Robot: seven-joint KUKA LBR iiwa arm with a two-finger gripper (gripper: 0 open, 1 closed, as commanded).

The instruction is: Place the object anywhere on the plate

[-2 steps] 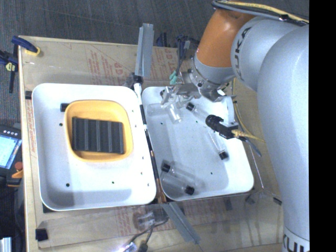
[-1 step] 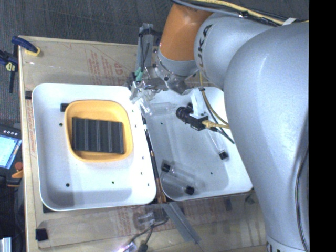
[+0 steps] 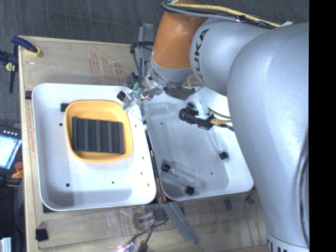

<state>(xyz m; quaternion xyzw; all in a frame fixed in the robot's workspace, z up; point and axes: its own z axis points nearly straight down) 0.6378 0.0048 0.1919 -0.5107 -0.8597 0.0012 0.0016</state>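
In the camera view, a yellow plate (image 3: 98, 132) with a dark ribbed centre is seen lying in the left bin (image 3: 52, 188). Everything else is placed relative to this plate. The gripper (image 3: 132, 96) is found just off the plate's upper right corner, over the seam between the two bins; whether it is apart or together cannot be told, since the wrist covers much of it. The orange band (image 3: 173, 41) of the arm is seen above and to the right of the plate. In the right bin (image 3: 236, 180), right of the plate, several clear tubes with black caps are scattered: one tube (image 3: 218, 145) well to the right, another (image 3: 178, 180) toward the lower right. None is resting on the plate.
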